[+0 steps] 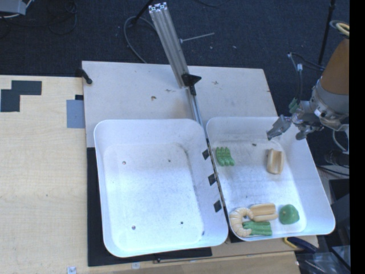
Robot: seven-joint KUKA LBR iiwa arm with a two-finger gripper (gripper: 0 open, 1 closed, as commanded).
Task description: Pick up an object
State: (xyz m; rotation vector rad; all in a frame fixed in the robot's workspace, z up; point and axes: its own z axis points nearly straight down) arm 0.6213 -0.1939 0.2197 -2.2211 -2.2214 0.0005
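Observation:
My gripper (290, 128) hangs over the far right part of the right bin (319, 187), its fingers spread apart with nothing between them. A tan bread-like block (275, 161) lies just below it in the bin, apart from the fingers. A ribbed green piece (224, 156) rests near the bin's left wall. At the near end sit a tan roll (262, 211), a pale curled piece (240, 218), a green ribbed piece (257, 228) and a round green object (289, 214).
The left bin (114, 136) stands beside the right one, with black clips (212, 179) along the shared wall. A slanted aluminium bar (171, 44) rises behind the bins. Cables cross the dark floor beyond the bench.

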